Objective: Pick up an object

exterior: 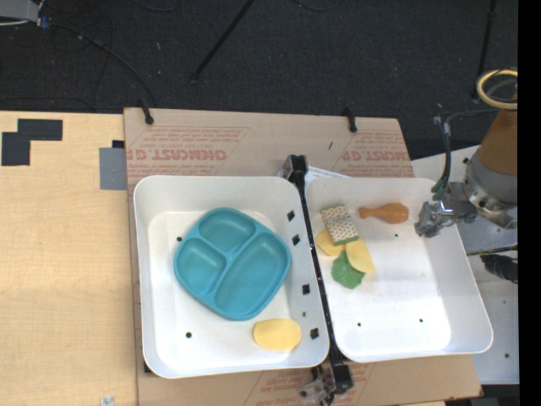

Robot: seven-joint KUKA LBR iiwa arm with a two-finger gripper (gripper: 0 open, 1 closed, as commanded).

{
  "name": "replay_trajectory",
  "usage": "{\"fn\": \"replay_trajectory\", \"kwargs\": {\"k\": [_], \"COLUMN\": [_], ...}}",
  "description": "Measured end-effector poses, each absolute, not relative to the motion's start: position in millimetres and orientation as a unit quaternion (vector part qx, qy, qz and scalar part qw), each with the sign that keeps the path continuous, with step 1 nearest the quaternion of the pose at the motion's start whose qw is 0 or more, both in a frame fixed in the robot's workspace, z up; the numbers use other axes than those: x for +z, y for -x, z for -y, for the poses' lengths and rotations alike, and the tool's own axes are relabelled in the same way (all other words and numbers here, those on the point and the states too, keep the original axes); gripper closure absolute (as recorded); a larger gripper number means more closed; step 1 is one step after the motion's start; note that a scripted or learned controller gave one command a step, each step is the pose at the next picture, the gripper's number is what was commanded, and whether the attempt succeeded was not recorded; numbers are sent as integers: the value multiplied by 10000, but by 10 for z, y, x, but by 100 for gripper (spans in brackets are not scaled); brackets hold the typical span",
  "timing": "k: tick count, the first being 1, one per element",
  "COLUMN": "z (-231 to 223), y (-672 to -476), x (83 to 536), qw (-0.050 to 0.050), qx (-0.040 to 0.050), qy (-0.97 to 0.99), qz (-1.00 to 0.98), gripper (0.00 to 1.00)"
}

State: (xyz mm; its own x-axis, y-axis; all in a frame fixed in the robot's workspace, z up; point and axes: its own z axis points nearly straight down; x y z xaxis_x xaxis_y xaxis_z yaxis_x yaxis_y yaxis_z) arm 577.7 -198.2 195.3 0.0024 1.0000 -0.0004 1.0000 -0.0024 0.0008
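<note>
Several small items sit clustered in the right bin, near its left wall: a patterned sponge, a yellow piece, a green piece. A brown drumstick-shaped toy lies just right of them. Gripper hangs at that bin's right rim, well apart from the drumstick, nothing between it. Left bin holds a teal divided plate and a yellow lump.

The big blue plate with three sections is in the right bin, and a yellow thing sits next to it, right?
Not quite. The camera view shows the blue plate in the left bin, not the right one. The rest holds: a yellow thing sits next to it in that same bin, near its front edge.
</note>
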Motion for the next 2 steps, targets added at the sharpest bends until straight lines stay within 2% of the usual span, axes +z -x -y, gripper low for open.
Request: {"fn": "replay_trajectory", "kwargs": {"k": [1, 2], "z": [1990, 1442], "y": [-5777, -5665], "x": [2012, 1948], "qw": [-3, -25], "qx": [-1, -10], "qy": [-7076, -7060], "qz": [-7066, -7082], "gripper": [100, 100]}}
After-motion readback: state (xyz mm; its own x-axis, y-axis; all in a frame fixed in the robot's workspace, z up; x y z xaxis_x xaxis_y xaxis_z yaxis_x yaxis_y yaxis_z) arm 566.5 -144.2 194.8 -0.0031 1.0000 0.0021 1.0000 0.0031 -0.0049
